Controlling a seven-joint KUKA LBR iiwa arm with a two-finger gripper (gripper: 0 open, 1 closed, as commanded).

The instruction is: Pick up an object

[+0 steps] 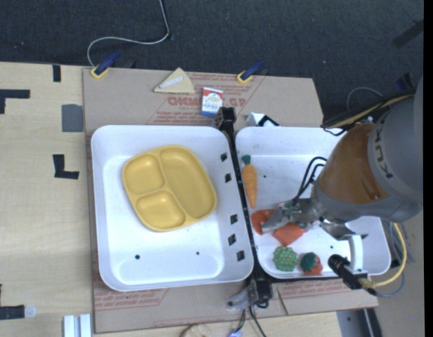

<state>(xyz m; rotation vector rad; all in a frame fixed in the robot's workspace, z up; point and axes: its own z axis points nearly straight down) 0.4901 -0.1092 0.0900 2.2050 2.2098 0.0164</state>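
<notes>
Two shallow white bins sit side by side on a sheet of brown cardboard (pixel 286 97) laid over the pale wooden counter (pixel 34 209). The left white bin (pixel 107 258) holds a yellow plastic plate with three compartments (pixel 168 187), lying slightly askew near the bin's middle. In the right white bin (pixel 286 142) an orange toy carrot (pixel 250 182) lies lengthwise just beside the left wall, its green top pointing away from the camera's near edge. Lower down lie a red toy piece (pixel 259 220) and an orange-red toy piece (pixel 288 234), and near the front wall a green toy broccoli (pixel 285 258) sits just beside a small red toy strawberry with a green cap (pixel 311 262). The grey arm with its orange band (pixel 353 170) reaches in from the right, and its tool (pixel 279 222) is low over the red pieces; whether it is open or closed cannot be told, nor whether it touches them. Behind the bins, on the cardboard, a small red and white carton (pixel 212 102) stands near a tan triangular wedge (pixel 175 82)
</notes>
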